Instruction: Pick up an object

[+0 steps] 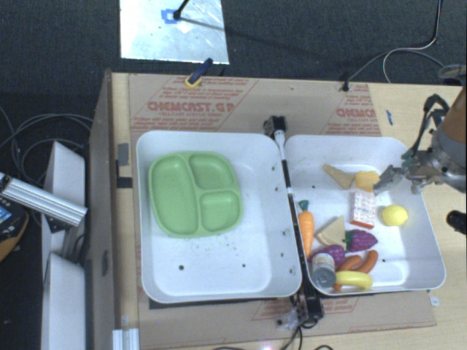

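While the gripper (389, 178) hangs low over the right bin (412, 262), nothing is lifted yet, so the pick looks like it is at the approach stage. The gripper sits just up and right of the box (363, 208), and its tip is next to the yellow block (367, 179) that lies just above the box. Whether it is open or closed cannot be told at this slant, and no object shows inside it, so no grasp can be claimed.

All the candidate things rest on the bin floor:
- The lemon (395, 215) is just right of the box.
- The tan wedge (338, 175) is up and left of the box.
- The carrot (306, 224) is well left of the box, against the bin wall.
- The grapes (363, 239) are just below the box.
- The banana (354, 279) and the can (324, 274) are further below the box, near the front rim.

Far to the left of the box, the green plate (195, 193) lies in the left bin (219, 268) and plays no part.

Judging by position, the block is the likely target, with the lemon a near second. The whole grasp is left to do: settle over one object, close on it and raise it clear of the bin. The things below the box are crowded, so the spaced ones near the gripper look like the easier pick
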Robot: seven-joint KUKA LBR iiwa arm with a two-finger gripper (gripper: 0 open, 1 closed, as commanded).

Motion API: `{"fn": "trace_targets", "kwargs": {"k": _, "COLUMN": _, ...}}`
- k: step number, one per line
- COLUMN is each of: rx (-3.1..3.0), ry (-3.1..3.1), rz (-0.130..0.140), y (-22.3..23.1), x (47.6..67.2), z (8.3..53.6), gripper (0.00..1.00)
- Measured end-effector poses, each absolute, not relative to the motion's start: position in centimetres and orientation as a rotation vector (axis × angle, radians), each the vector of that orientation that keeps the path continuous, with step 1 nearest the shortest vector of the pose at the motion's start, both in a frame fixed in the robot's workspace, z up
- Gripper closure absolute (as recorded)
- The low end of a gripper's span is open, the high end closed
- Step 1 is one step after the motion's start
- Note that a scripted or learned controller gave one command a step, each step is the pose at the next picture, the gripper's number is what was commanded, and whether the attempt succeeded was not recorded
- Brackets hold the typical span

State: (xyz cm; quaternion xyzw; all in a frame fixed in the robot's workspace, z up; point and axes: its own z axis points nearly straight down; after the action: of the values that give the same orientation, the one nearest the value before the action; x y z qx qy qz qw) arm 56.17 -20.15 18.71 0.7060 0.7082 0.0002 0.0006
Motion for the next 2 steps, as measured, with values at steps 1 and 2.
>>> {"fn": "trace_targets", "kwargs": {"k": 1, "rx": 2.216, "ry": 2.227, "rz": 0.0, "y": -18.4, "x": 57.3, "z": 13.5, "gripper": 0.0}}
{"fn": "trace_targets", "kwargs": {"k": 2, "rx": 2.216, "ry": 2.227, "rz": 0.001, "y": -15.0, "x": 54.7, "z": 10.5, "gripper": 0.0}}
